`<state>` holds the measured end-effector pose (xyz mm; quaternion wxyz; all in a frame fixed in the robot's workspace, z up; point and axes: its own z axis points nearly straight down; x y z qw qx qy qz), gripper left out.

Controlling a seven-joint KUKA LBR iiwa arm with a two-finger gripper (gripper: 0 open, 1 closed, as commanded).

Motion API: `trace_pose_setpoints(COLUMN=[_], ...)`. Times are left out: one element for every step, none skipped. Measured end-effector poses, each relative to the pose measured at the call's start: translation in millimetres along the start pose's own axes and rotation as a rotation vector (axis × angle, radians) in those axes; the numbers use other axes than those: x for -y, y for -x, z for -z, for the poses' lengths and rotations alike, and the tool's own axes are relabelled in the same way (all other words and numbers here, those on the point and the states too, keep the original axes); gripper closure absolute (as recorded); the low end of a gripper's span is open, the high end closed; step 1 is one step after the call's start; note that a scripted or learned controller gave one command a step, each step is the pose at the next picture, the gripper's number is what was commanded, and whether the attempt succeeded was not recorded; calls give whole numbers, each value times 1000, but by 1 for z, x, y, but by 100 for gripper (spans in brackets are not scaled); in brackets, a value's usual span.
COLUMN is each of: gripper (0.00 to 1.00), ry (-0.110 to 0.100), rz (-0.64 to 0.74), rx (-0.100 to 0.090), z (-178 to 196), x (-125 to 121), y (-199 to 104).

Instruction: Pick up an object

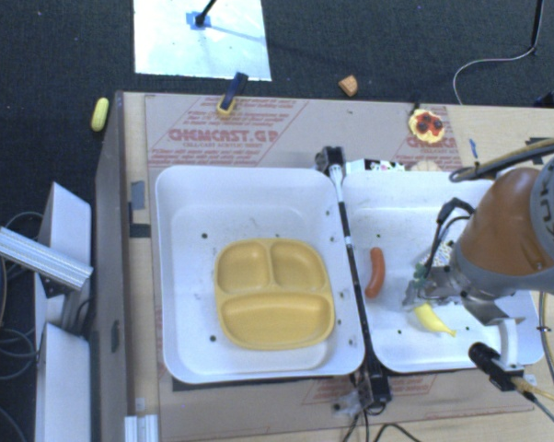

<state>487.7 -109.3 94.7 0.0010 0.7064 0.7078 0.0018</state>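
In the right bin, an orange-red sausage lies near the left wall, upright in the view. A yellow banana lies near the bin's front. My gripper hangs low over the bin floor, just above and touching close to the banana's upper end, with the sausage a short way to its left. The grey arm with its orange band comes in from the right and covers the gripper's upper part.
The left bin holds a yellow divided tray. On the bench behind the bins lie a small pizza-like toy and a blue-yellow piece. A black divider bar runs between the bins.
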Motion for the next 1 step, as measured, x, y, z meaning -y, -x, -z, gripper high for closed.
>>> trace_pose_setpoints(gripper=[100], ry=[-1], rz=[2], rx=[0], z=[90], x=[-47], y=[-81])
